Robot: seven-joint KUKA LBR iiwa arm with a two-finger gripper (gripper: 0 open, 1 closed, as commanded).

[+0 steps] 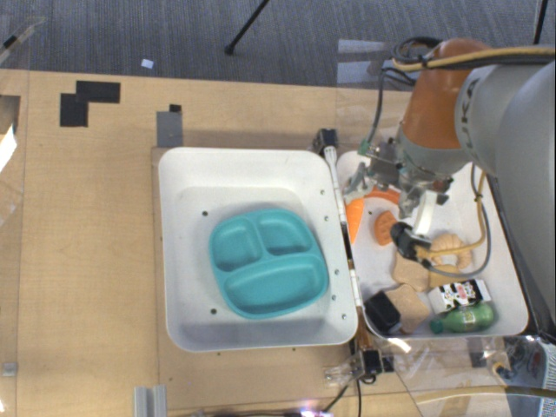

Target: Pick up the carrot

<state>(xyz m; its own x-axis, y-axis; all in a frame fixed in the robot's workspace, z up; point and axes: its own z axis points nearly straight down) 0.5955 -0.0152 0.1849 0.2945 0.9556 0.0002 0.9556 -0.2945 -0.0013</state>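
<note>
The orange carrot (356, 213) lies at the left side of the right white bin (512, 313), close to the wall shared with the left bin. My gripper (388, 181) hangs low over the bin's back part, just above and to the right of the carrot. Its body hides part of the carrot's upper end. I cannot see whether anything sits between its jaws.
A small round orange piece (385, 227) lies beside the carrot. Further forward in the right bin are a tan bread-like piece (445, 248), a black object (382, 310), a black-and-white packet (460, 294) and a green bottle (466, 320). The left bin (187, 189) holds a teal divided plate (268, 264).
</note>
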